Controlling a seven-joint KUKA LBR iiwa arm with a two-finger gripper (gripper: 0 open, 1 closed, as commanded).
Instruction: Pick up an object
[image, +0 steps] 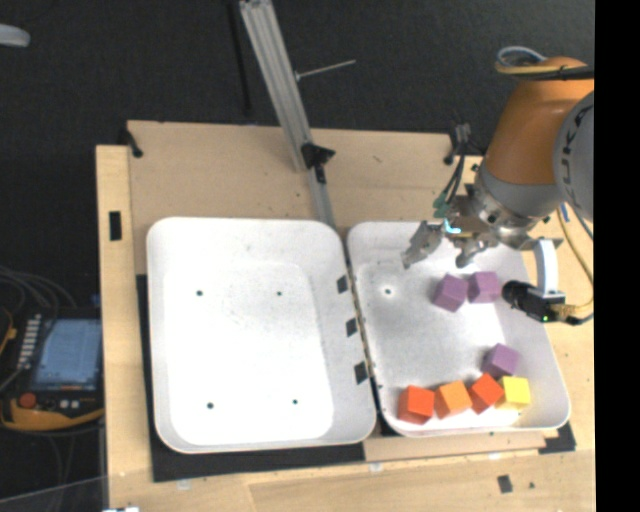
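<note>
My gripper (441, 252) hangs over the upper part of the right bin (392, 330), its two fingers spread apart with nothing between them. Two purple blocks (451, 293) (484, 286) lie side by side just below and right of the fingertips. A third purple block (502, 358) sits lower right. Along the bin's front edge stand an orange-red block (416, 403), an orange block (453, 398), another orange-red block (487, 391) and a yellow block (516, 390).
The left bin (245, 330) lies beside the right one, with dark clips (352, 327) along the seam. A slanted metal pole (290, 105) rises behind the bins. A black sensor with cable (535, 298) hangs by the right bin's edge.
</note>
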